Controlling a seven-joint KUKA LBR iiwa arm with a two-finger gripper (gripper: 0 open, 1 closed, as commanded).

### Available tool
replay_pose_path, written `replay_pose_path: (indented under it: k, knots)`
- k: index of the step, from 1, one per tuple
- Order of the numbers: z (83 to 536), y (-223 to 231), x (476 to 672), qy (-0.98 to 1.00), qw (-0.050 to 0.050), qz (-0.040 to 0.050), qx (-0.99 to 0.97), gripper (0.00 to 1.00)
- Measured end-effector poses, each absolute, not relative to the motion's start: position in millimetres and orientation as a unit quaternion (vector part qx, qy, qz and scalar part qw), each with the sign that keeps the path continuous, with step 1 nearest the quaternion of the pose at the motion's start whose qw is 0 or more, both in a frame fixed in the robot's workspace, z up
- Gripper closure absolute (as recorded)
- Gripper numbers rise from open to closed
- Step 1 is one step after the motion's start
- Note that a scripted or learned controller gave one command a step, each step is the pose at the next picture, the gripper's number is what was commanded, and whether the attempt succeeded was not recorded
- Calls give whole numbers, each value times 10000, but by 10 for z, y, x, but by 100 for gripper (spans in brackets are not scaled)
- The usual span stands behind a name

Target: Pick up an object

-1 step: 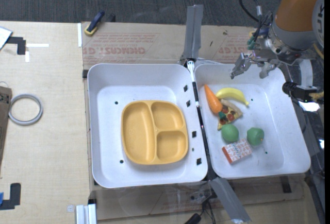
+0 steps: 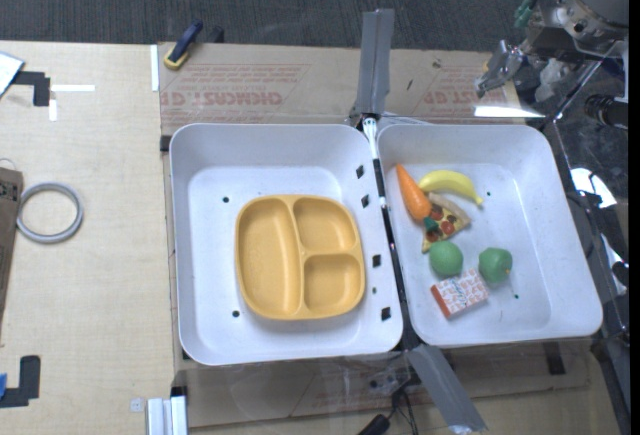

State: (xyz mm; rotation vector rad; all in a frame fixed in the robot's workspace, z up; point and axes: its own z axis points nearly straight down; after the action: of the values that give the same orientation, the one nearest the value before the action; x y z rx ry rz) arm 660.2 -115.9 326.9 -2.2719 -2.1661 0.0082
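Gripper [image 2: 497,75] raised past the right bin's [image 2: 560,178] far right corner, grip state impossible to tell. In that bin, clustered left of centre: carrot [image 2: 412,193], banana [image 2: 450,185], pizza slice [image 2: 445,223], two green fruits [image 2: 446,258], small box [image 2: 460,294]. Yellow divided plate [image 2: 298,256] in left bin [image 2: 200,223].

A divided tray [image 2: 298,256] lies in the left bin [image 2: 190,223]; toy foods [image 2: 446,223] cluster in the right bin [image 2: 540,223].
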Motion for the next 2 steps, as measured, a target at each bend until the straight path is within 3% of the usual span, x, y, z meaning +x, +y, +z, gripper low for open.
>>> replay_pose_path:
  k: [1, 2]
  knots:
    - [3305, -1157, 6617, -6912, 35, 63, -7226, 100]
    - [4409, -1142, 5824, -6361, 2, 15, -7716, 100]
